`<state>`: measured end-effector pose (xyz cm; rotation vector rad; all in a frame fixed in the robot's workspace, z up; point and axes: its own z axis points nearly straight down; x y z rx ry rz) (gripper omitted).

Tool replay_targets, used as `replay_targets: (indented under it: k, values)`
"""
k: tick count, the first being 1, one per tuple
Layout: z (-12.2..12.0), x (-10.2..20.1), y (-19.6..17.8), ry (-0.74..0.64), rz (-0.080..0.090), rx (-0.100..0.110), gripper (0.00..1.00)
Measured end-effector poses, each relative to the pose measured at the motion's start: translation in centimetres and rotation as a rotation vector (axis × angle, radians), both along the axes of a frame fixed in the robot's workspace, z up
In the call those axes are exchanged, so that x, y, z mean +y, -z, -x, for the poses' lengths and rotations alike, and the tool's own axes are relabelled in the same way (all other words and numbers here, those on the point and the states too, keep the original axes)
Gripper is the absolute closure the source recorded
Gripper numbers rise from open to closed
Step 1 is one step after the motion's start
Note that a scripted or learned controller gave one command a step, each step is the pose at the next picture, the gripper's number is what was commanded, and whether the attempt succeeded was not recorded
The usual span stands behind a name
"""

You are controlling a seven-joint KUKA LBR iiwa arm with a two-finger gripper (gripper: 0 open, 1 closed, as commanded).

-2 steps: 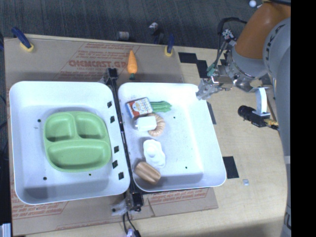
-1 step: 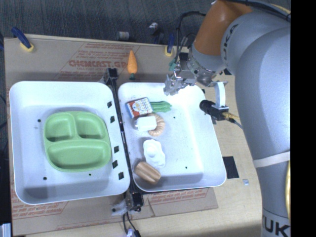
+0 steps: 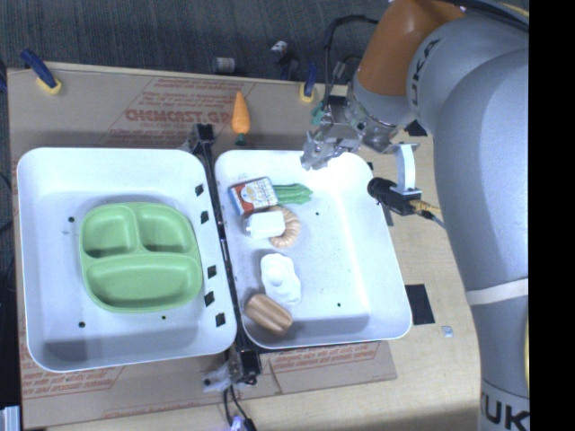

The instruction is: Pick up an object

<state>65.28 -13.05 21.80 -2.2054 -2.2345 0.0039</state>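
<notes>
2 white bins sit side by side on the desk (image 3: 135,106); the left bin (image 3: 45,241) holds a green divided tray (image 3: 139,256), the right bin (image 3: 359,268) holds every candidate for the pick. Gripper (image 3: 322,148) hangs over the right bin's far rim, near its upper left corner, holding nothing.

Key relation: the objects all lie toward the camera and slightly left of the gripper, strung down the bin's left side. Nearest is the green piece (image 3: 292,193), long axis roughly left-right, touching the small orange-labelled box (image 3: 253,194) on its left. Just below them a tan ring-shaped piece (image 3: 289,227) with a white block (image 3: 263,226) against it. Further down a white lumpy item (image 3: 280,277), then a brown bread-like roll (image 3: 268,312) at the near left corner, well apart from the gripper.

Finger state: cannot tell, the tips blur against the bright bin wall.

Arm pose: grey arm enters from the right, orange band (image 3: 400,43) above the wrist, wrist bent down and leftward toward the bin's far edge. An orange carrot-like toy (image 3: 240,113) lies outside the bins on the desk. Judgement: approach stage, no grasp yet; next move likely needs a descent toward the green piece or box.
</notes>
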Motion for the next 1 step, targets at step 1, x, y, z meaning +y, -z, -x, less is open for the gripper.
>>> replay_targets:
  k: [1]
  values:
    - [-0.06, 0.07, -1.05, -0.006, 0.001, 0.0, 1.0]
